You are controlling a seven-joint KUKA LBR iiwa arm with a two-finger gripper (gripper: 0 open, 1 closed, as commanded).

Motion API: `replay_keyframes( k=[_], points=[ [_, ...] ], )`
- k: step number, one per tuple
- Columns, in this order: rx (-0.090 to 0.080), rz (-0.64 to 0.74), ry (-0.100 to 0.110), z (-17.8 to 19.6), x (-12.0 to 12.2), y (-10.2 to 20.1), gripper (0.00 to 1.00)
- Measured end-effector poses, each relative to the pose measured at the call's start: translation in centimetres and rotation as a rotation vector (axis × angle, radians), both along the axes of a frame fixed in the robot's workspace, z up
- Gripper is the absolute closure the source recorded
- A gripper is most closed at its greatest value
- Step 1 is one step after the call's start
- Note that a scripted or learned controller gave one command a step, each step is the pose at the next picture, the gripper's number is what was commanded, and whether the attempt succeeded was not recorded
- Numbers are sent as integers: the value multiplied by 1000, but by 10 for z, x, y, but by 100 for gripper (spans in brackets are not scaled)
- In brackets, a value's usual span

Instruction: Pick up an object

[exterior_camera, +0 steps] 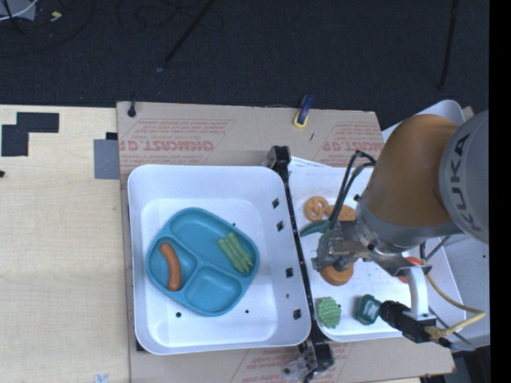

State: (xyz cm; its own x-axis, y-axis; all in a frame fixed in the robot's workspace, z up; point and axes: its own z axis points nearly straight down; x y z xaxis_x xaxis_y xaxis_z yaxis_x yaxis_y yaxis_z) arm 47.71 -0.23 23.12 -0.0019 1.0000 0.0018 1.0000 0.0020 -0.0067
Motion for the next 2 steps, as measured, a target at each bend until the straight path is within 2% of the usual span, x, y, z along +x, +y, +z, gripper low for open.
replay_keyframes(
  k=[1,2],
  points=[
    [-2,-3,-1,-13,10,1,100],
    [-1,-1,-5,7,8,5,100]
  ],
)
